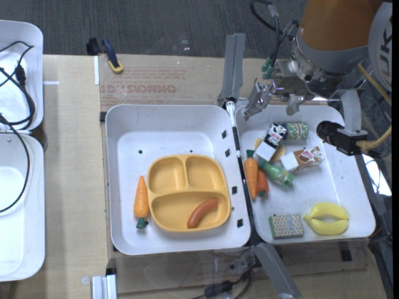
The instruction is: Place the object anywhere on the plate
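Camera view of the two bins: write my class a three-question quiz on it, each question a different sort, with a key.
1. True or false: the sausage lies in the plate's largest compartment.
2. Which lies outside the plate in the left bin? A banana B carrot C green bottle
3. Fill in: the gripper hangs above the ___ bin's far edge.

Key: 1 true; 2 B; 3 right.

Glossy yellow plastic plate (187, 192), smooth white plastic bins (124, 167), matt brown cardboard (162, 80) beneath, shiny metal tool (274, 101).
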`<action>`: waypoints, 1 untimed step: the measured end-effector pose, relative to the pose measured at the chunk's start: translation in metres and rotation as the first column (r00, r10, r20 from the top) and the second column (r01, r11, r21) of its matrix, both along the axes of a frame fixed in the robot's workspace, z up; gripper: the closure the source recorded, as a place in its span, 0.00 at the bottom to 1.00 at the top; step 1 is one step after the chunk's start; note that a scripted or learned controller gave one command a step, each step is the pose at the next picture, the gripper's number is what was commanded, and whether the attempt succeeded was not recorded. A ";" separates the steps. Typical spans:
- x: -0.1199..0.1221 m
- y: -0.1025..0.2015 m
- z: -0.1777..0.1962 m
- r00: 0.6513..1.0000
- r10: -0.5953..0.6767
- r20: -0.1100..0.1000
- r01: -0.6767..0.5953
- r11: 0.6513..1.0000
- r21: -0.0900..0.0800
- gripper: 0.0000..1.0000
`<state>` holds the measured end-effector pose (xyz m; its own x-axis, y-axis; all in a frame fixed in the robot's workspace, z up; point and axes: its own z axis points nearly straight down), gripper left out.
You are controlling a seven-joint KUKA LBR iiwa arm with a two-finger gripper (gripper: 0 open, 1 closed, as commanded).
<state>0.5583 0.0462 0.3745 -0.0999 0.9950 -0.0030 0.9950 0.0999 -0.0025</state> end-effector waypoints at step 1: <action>0.000 0.000 0.000 1.000 0.000 0.000 0.000 1.000 0.000 0.00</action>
